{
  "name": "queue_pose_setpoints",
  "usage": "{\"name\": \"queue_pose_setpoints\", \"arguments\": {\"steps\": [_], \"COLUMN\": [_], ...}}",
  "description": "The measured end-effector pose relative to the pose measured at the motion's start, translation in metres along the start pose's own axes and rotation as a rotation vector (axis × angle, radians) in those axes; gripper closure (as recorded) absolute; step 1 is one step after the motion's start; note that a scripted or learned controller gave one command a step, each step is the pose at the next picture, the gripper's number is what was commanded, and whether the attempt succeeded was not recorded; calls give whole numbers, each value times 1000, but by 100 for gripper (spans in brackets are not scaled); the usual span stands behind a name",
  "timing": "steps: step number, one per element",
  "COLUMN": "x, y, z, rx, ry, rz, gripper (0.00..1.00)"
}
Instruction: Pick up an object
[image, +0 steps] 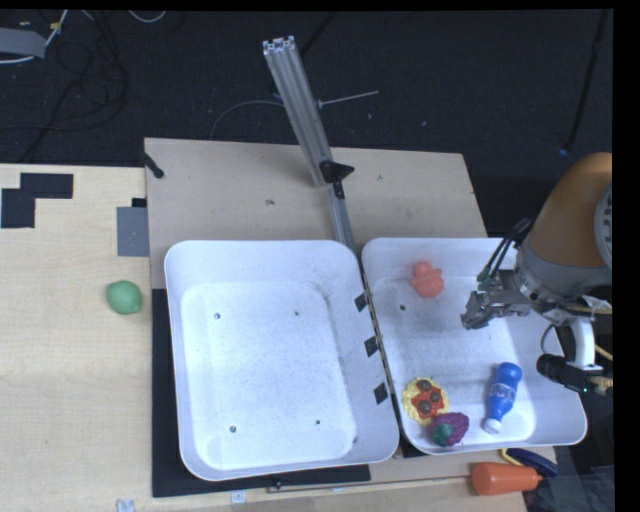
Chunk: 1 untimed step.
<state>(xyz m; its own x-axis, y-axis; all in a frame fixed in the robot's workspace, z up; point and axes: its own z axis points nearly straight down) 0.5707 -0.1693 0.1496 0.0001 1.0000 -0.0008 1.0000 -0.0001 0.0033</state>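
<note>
Matt white plastic bins (262, 262), pale wood bench (60, 330), ribbed metal rail (300, 110).

We count 4 objects in the right bin (560, 425). An orange-pink toy (427, 280) lies near the far edge. A blue bottle (502, 395) with a white cap lies tilted near the front. A yellow piece (424, 398) sits front left, touching a purple-green one (449, 429).
</note>
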Motion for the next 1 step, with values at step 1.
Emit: {"name": "queue_pose_setpoints", "arguments": {"steps": [1], "x": [-8], "y": [8], "z": [-52], "rx": [-1], "ry": [0], "rz": [1], "gripper": [100]}}
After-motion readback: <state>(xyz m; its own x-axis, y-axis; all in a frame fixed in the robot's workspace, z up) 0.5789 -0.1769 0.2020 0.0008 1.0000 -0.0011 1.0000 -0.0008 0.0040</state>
